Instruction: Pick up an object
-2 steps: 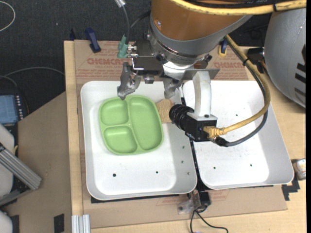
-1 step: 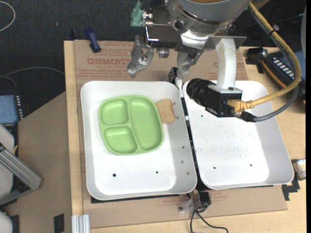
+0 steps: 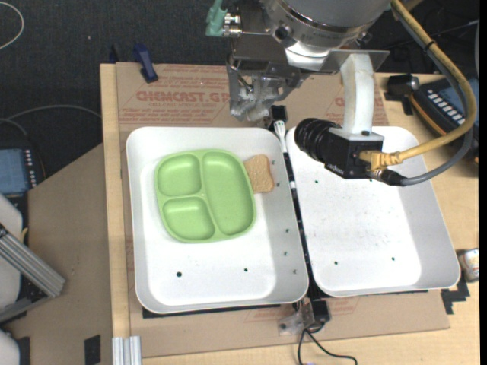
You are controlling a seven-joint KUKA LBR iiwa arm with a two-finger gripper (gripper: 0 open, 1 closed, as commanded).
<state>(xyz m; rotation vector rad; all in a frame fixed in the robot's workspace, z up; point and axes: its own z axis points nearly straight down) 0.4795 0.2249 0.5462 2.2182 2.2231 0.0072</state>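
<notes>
A green three-compartment plate (image 3: 204,195) lies in the left white bin (image 3: 152,272), toward its back. A small tan, biscuit-like piece (image 3: 260,173) rests against the plate's right rim, near the divide between the bins. My gripper (image 3: 257,99) hangs above the cardboard just behind the left bin's back right corner, apart from both objects. The arm's grey wrist and orange band hide its upper part.
The right white bin (image 3: 380,249) lies beside the left one. A black cylinder on a white bracket (image 3: 335,147), with a yellow cable, overhangs its back left part. A blue clip (image 3: 145,62) sits at the cardboard's back left corner.
</notes>
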